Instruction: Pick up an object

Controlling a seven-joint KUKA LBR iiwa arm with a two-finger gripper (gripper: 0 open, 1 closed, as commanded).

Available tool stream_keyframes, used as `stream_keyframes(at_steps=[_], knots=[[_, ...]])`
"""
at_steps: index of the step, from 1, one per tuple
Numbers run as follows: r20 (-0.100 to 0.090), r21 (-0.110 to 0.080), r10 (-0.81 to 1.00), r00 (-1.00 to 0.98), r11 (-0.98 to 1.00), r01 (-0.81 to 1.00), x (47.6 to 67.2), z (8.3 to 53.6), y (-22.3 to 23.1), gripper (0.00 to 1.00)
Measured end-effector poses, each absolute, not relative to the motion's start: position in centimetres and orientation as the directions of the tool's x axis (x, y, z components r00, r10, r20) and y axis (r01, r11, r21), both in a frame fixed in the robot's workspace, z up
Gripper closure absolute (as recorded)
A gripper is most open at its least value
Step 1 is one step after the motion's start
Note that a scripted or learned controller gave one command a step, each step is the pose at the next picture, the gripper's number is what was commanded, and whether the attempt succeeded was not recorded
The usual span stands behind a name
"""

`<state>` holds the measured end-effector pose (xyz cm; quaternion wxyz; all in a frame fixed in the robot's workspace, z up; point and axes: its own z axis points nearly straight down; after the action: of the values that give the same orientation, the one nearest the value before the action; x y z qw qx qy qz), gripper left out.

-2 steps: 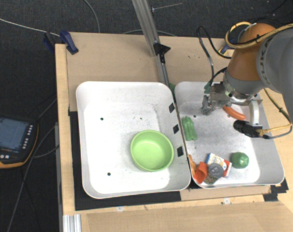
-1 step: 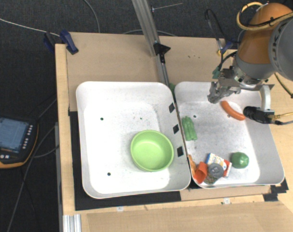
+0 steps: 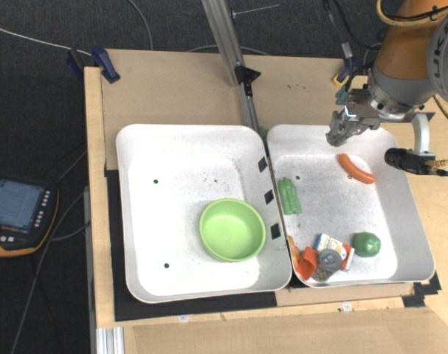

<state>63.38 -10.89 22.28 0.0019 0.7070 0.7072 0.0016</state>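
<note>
My gripper (image 3: 340,136) hangs over the far edge of the right bin (image 3: 401,198), with nothing seen between its fingers. Just below and right of it an orange carrot-like piece (image 3: 356,168) lies on the bin floor. A green ridged piece (image 3: 288,196) rests near the bin's left wall. At the near side sit a round green ball (image 3: 367,244), a small colourful packet (image 3: 333,246) with a grey round lid (image 3: 328,261) on it, and an orange scoop-like piece (image 3: 306,262). A light green bowl (image 3: 232,229) stands in the left bin (image 3: 157,198).
A slanted metal pole (image 3: 225,28) rises behind the bins and ends in a clamp between them. Blue clamps (image 3: 104,63) grip the board's far corners. A handheld pendant (image 3: 17,211) lies off the bench to the left.
</note>
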Motion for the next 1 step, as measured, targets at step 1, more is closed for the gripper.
stream_keyframes(at_steps=[1], knots=[[0.002,0.001,1.0,-0.005,0.005,1.0,62.95,22.59,-4.64,1.0]])
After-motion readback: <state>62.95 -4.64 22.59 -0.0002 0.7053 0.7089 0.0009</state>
